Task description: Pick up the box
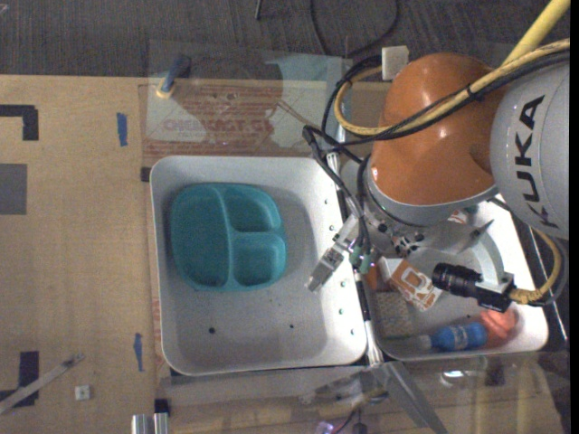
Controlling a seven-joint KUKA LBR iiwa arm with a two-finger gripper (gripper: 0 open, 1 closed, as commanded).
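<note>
1. The box (414,284), white with orange print, lay in the right bin (532,331), near its left wall, partly under the arm's wrist (434,152).
2. The pincer (380,251) was down over the right bin beside the box; whether it was open or closed could not be told, since the orange wrist housing hid most of it.
3. The likeliest failure, in my judgement, was a glancing grip: the box lay tilted and close to the wall between the bins, so one side of the pincer might have struck the wall or ridden over an edge, nudging the box away.
4. A second risk was catching a neighbour. A blue bottle (460,337) and a pinkish-orange object (499,322) lay just beside the box toward the near wall, and a grey mesh-like item (393,310) touched or nearly touched it.
5. A black cylindrical fitting (461,279) with its cable crossed above the box and screened part of it from the camera.
6. The left bin (181,333) held a teal divided plate (228,236), well apart from the box and no obstacle.
7. The tabletop (72,242) carried blue tape marks and a clear sheet with red print (217,120).
</note>
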